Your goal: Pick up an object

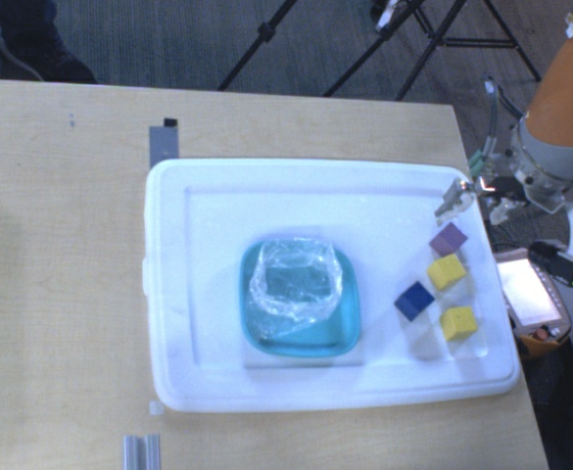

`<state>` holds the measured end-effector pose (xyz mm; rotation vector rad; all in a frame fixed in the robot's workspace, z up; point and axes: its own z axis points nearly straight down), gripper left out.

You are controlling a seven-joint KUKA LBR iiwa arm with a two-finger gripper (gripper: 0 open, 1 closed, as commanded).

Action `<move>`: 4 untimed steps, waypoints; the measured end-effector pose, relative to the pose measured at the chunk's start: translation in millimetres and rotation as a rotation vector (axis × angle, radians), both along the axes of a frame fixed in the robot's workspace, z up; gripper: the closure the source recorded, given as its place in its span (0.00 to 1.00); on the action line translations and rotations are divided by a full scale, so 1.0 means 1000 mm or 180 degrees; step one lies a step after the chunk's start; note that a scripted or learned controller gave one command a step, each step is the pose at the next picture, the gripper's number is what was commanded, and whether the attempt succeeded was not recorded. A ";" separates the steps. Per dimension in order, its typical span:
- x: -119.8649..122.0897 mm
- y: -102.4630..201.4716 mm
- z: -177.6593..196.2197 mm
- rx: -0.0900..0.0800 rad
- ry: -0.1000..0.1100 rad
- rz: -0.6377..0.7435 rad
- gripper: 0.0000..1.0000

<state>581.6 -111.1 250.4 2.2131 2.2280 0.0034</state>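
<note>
White bin front rim nearest, blue dish under crumpled plastic, gripper small, its state unclear, arm cropped

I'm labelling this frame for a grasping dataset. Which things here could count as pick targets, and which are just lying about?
Pick targets, all in the white bin:
purple block
upper yellow block
blue block
lower yellow block
blue dish with crumpled clear plastic in it
The gripper hovers near the purple block.

Lying about:
grey strip on the bench
tripod legs
</note>
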 end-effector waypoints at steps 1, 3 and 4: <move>0.052 -0.013 -0.135 -0.0006 -0.0042 -0.0192 0.00; -0.021 -0.046 -0.153 -0.0004 -0.0030 0.0305 1.00; 0.009 0.034 -0.064 -0.0003 -0.0015 0.0397 1.00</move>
